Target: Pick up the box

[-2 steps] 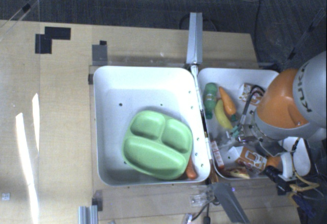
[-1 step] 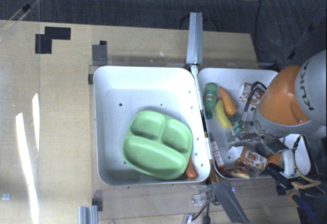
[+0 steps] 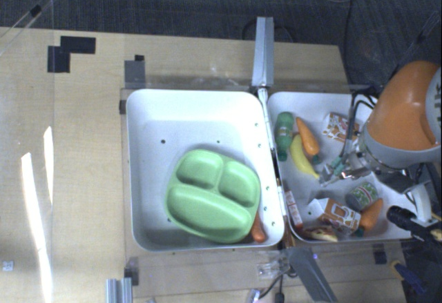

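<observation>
Both bins, the left bin [image 3: 145,157] and the right bin [image 3: 314,105], were plain white. The divided plate [image 3: 213,194] was light green all over, and an orange carrot [image 3: 257,231] lay at its lower right edge. In the right bin, the bottle [image 3: 284,130] was green, the banana [image 3: 302,158] yellow, and the carrot [image 3: 308,137] beside it orange. The small box [image 3: 335,127] was white with orange and red print; another carton [image 3: 342,214] showed orange and white. A can [image 3: 362,194] was green with a pale label. The arm [image 3: 407,115] carried a broad orange band over grey. The desk [image 3: 83,177] was pale wood with black marks [image 3: 69,52].
</observation>
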